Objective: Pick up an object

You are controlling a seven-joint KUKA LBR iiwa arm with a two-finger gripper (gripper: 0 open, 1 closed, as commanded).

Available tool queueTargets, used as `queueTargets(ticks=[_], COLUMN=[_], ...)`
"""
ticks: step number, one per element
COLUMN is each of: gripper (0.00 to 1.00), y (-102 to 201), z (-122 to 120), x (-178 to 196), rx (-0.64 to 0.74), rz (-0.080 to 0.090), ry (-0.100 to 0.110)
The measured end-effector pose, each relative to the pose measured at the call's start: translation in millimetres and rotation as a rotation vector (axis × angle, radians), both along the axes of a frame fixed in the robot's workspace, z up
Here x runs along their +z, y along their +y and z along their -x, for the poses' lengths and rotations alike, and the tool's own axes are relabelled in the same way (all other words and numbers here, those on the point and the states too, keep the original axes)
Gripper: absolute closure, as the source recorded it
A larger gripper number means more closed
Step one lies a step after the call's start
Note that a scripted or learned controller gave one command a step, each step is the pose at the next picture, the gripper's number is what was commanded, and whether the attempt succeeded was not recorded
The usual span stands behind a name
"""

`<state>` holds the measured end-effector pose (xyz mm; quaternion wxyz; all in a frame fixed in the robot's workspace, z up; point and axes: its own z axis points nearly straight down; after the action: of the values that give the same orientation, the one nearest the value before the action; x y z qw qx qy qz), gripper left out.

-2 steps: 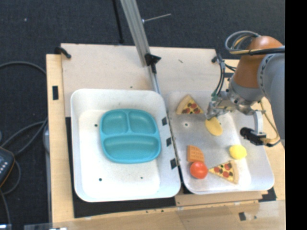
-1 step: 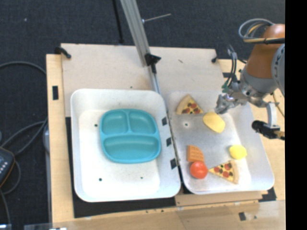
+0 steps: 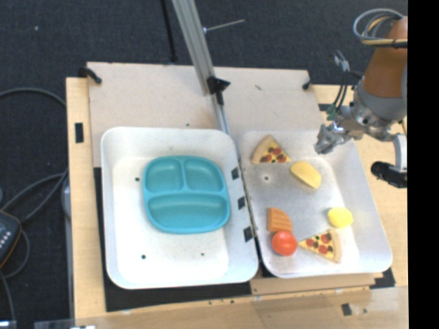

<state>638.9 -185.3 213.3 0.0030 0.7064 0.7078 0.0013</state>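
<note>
- Nearest the camera, along the near side of the right bin (image 3: 374,249), lie a red tomato (image 3: 284,242) and a toy pizza slice (image 3: 322,245), close together but not clearly touching.
- Just behind the tomato, and touching it or nearly so, sits a small orange waffle-like cracker (image 3: 278,219); to its right, beside the pizza slice, is a round yellow lemon (image 3: 340,216).
- The left bin (image 3: 123,252) holds a teal divided plate (image 3: 186,194) with three compartments, lying flat near the bin's middle.
- Further back in the right bin rests a pale yellow oval piece (image 3: 306,174), possibly a potato or cheese.
- Behind it, near the far left corner of that bin, lies a second pizza slice (image 3: 269,151).
- The gripper (image 3: 329,139) hangs over the far right part of the right bin, near the yellow oval piece but apart from it; whether it is clenched or released cannot be told, and nothing is seen held in it.
- Above it rises the arm's orange band (image 3: 385,70).
- A slanted metal post (image 3: 194,36) stands at the bench's far side.
</note>
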Motion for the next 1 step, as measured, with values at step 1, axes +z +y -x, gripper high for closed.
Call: queueTargets(ticks=[1], gripper=[1.00], y=[-1.9], z=[-1.3], x=[55.1], rx=[0.000], rz=[0.001], ry=[-0.002])
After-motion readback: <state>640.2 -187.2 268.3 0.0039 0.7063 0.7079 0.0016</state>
